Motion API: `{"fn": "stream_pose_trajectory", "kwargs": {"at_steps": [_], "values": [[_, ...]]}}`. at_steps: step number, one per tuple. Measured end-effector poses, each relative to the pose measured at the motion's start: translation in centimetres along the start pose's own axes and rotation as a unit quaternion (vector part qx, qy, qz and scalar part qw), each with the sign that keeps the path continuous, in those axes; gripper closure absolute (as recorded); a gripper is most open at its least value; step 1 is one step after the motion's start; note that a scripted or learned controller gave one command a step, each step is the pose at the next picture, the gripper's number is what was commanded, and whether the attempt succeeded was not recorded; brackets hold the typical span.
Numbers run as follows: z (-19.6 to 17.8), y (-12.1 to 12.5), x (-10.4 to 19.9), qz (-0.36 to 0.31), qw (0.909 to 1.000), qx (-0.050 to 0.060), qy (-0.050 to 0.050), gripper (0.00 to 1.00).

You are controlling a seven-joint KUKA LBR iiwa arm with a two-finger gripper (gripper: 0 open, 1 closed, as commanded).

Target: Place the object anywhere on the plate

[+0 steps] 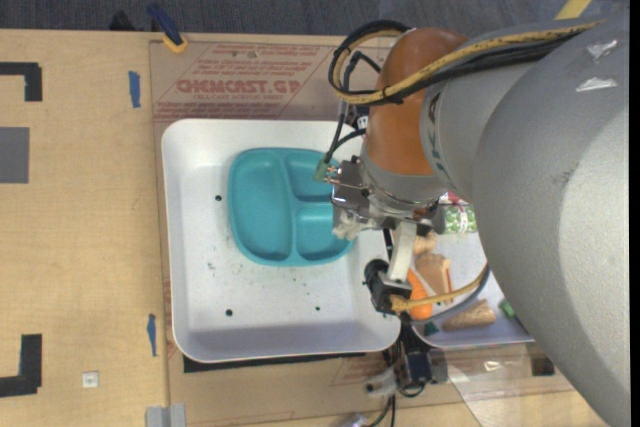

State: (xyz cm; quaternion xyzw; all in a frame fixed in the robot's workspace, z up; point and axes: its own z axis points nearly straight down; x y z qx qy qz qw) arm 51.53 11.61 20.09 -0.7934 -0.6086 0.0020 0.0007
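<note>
Though partly hidden, teal divided plate (272, 205)

one teal plate (275, 205), two white bins (190, 245)

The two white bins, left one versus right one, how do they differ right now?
The shallow white left bin lies mostly in open view and holds a teal divided plastic plate. The white right bin is largely covered by the grey arm and holds small orange and tan objects. Both are shallow and white.

The KUKA arm (560, 205) is a bulky, smooth grey casing with a glossy orange band (410, 110) above its wrist, and black and yellow cables (470, 55) loop over it.
</note>
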Motion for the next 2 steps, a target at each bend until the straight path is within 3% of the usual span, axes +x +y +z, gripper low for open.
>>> {"fn": "stream_pose_trajectory", "kwargs": {"at_steps": [1,2], "values": [[-6.07,5.58,-2.25,-0.115,0.9934,-0.003,0.0,1.0],[-5.94,5.47,-2.14,-0.116,0.9932,-0.001,-0.001,0.0]]}}
